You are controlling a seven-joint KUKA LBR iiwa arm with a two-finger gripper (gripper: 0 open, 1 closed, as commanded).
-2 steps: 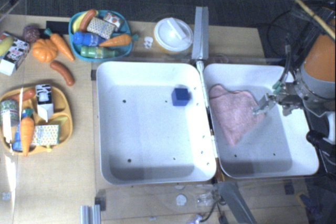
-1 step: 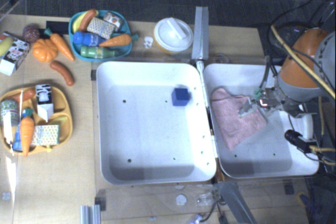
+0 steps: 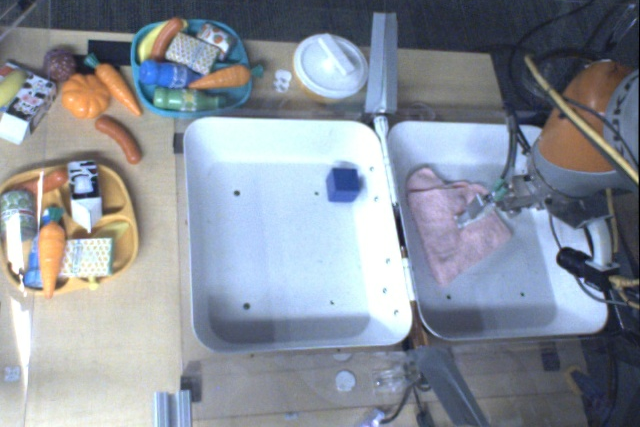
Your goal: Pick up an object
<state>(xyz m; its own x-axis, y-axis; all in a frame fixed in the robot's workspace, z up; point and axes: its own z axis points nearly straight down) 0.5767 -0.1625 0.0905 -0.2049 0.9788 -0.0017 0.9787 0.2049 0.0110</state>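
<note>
A pink cloth (image 3: 452,223) lies crumpled in the right bin (image 3: 520,310), toward its left side. My gripper (image 3: 476,208) reaches in from the right and sits low over the cloth's right edge, fingers pointing left. A small blue cube (image 3: 343,183) rests in the left bin (image 3: 270,315), near its upper right part. The arm's orange band (image 3: 590,125) shows at the right edge of the view.
A blue bowl (image 3: 190,67) of toy food and a white lidded container (image 3: 330,65) stand behind the bins. A yellow plate (image 3: 68,227) with toys lies at the left, with loose toy vegetables (image 3: 100,95) above it. Cables (image 3: 590,265) hang at the right.
</note>
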